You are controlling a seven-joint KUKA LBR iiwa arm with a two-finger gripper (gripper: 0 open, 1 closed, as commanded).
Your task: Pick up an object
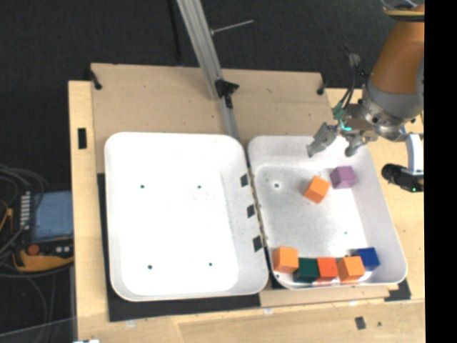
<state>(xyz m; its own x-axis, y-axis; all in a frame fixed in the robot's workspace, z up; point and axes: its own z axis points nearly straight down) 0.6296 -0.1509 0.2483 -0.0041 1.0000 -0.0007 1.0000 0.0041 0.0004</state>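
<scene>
Right now my fingers hang spread apart over the far end of the right bin, with nothing between them. 1 finger points down toward the bin's back wall on the camera's left, the other sits just above the purple block without touching it. My grey wrist and the orange band of my arm reach in from the camera's right.

Just beside the purple block, toward the middle of the bin, lies a lone orange block, tilted so that 1 corner points at the camera. Both blocks lie apart from the rest. Along the bin's near wall 5 blocks crowd in a row: an orange one, a dark green one, a smaller orange one, another orange one and a blue one at the right end, each touching its neighbour.

The left bin sits edge to edge with the right one on the desk. A metal rail slants down from the top toward the seam between the 2 bins.
</scene>
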